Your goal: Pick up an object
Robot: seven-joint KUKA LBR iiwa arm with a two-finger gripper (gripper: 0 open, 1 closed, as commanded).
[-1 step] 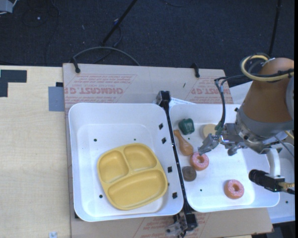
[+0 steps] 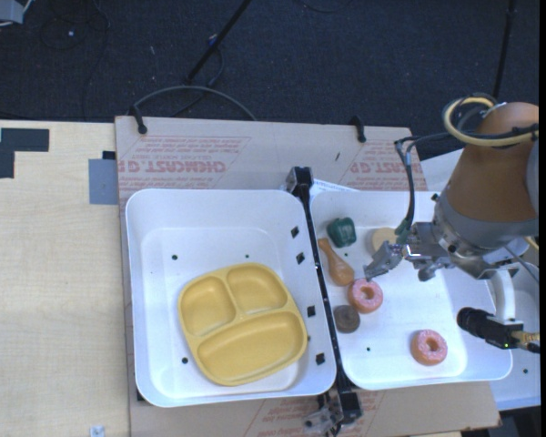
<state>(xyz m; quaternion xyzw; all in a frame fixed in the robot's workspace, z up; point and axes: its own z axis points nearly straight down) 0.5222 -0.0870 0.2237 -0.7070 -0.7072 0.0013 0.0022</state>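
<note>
The pincer (image 2: 383, 264) hovers open over the right bin (image 2: 473, 358) — gripping nothing. Just beside it lies the orange spoon-like piece (image 2: 335, 262), long axis running from upper-left to lower-right, wide end lower-right.

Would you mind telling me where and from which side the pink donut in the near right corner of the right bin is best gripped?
Probably across its ring, coming straight down from above. The pink donut lies flat on the right bin floor with open space all round, so the tool could straddle the ring or pinch one side through the hole.
</note>
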